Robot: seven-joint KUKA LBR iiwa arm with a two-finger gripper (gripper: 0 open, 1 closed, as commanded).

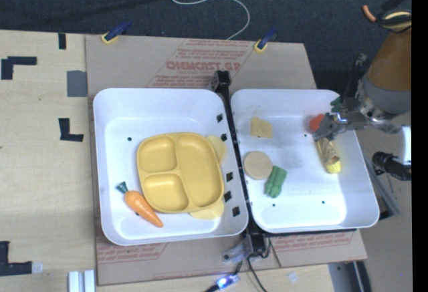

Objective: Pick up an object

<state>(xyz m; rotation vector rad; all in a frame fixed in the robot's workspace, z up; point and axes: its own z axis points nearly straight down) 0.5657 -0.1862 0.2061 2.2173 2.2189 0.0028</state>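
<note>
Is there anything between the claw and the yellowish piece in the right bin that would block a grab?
Nothing visible blocks it. The claw sits at the right bin's far right side, just above the yellowish piece. An orange-red item lies beside the claw. The round disc and green piece lie well to the left.

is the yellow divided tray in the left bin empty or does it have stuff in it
Empty. The yellow divided tray shows three bare compartments. The carrot lies beside it on the floor of the left bin, off its lower left corner.
</note>
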